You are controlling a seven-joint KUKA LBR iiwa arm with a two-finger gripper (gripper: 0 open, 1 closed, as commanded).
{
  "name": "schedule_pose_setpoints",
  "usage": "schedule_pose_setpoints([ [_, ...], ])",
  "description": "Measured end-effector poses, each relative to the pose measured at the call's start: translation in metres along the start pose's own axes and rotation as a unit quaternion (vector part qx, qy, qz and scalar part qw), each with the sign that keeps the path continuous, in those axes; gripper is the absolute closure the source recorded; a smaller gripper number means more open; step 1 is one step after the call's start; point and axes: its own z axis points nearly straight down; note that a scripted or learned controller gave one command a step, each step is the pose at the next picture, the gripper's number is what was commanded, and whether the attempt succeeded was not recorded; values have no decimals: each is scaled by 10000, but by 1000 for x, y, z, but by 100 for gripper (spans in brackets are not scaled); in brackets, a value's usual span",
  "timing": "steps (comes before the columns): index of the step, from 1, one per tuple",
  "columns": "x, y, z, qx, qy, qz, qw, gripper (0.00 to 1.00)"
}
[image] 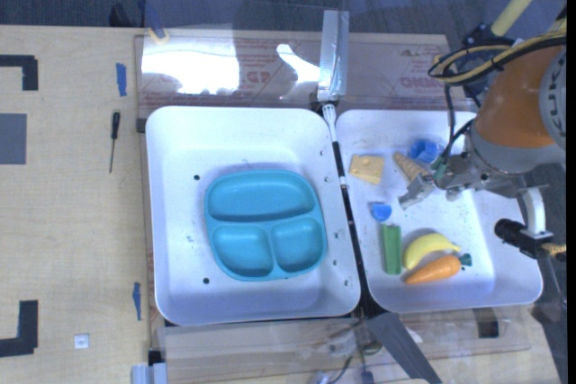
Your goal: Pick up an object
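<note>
The right white bin [504, 283] holds several small objects: a yellow cheese wedge [365, 168], a tan cone [408, 165], a blue piece [423, 148], a small blue bit [381, 211], a green block [391, 248], a yellow banana [428, 248] and an orange carrot [432, 271]. My gripper [417, 190] reaches in from the right and sits over the bin's middle, just below the cone and the blue piece and above the banana. I see nothing held in it.
The left white bin [180, 148] holds a blue three-part plate [264, 223]. A clear plastic sheet [234, 58] and a metal bracket [333, 54] stand behind the bins. A screwdriver [114, 139] lies on the bench at left. Cables [468, 58] hang near the wrist.
</note>
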Motion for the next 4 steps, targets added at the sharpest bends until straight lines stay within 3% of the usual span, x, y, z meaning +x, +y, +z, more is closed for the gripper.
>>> schedule_pose_setpoints([
  [1,-31,11,31,-61,-31,-970,9953,0],
  [2,-17,75,32,13,-13,-59,10000,0],
  [3,17,78,-13,-75,-34,-552,9984,0],
  [4,6,60,31,-68,-32,-343,9994,0],
])
